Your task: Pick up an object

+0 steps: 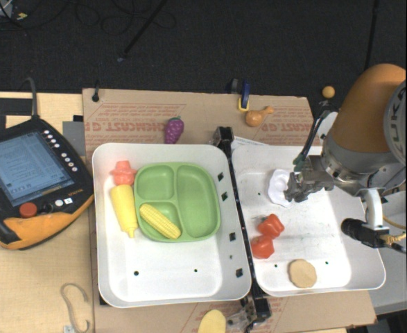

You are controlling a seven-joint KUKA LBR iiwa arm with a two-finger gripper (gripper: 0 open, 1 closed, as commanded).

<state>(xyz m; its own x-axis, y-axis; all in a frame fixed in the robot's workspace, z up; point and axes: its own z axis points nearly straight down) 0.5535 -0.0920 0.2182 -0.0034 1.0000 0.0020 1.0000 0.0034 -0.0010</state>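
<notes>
In the right bin (349,255) my gripper (295,188) hangs low at the back left, right beside a small white crumpled object (278,185) and partly covering it. A red pepper-like toy (271,225) and a second red piece (262,247) lie just in front of the gripper. A round tan biscuit (302,273) rests near the bin's front edge. The arm's grey and orange body (369,116) blocks the bin's back right corner.
The left bin (161,269) holds a green divided plate (177,201) with a corn cob (160,220), a yellow bottle (124,208) and a pink toy (123,172). A purple toy (174,129) and a tan pear (257,115) lie behind the bins. A control pendant (30,179) sits at left.
</notes>
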